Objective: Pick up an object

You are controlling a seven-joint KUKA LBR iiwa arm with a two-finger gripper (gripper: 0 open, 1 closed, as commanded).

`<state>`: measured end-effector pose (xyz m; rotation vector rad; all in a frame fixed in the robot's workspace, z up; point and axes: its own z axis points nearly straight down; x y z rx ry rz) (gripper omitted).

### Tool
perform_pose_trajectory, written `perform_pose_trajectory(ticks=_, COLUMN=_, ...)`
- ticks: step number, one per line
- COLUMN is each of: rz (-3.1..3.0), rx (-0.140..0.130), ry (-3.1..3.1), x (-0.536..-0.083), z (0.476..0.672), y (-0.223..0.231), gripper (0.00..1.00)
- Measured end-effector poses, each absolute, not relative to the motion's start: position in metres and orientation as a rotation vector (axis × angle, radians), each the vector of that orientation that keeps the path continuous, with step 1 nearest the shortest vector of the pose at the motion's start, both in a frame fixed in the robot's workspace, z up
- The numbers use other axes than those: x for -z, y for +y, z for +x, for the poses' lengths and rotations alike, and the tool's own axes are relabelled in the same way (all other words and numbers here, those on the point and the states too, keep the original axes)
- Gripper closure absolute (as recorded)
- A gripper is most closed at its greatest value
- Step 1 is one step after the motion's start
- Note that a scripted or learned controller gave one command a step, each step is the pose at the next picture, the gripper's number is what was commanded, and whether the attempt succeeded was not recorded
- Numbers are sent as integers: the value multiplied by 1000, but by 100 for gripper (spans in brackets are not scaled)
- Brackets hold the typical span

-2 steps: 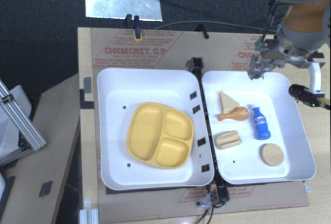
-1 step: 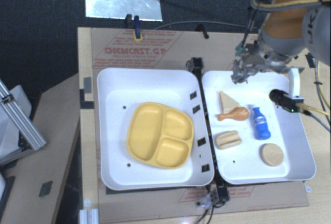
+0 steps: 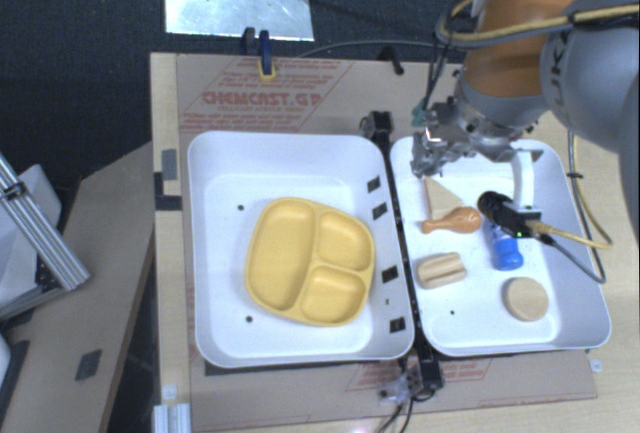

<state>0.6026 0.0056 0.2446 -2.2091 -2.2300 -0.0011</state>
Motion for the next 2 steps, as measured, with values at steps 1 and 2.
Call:
perform_pose_trajectory(ticks=1, rz=-2210, rx=2, ry=-2230, x=-230, z=599, y=56, gripper=100)
perform_pose_trajectory(ticks=2, rz=-2209, rx=1, ry=-2230, x=-218, z=589, y=109, gripper=100)
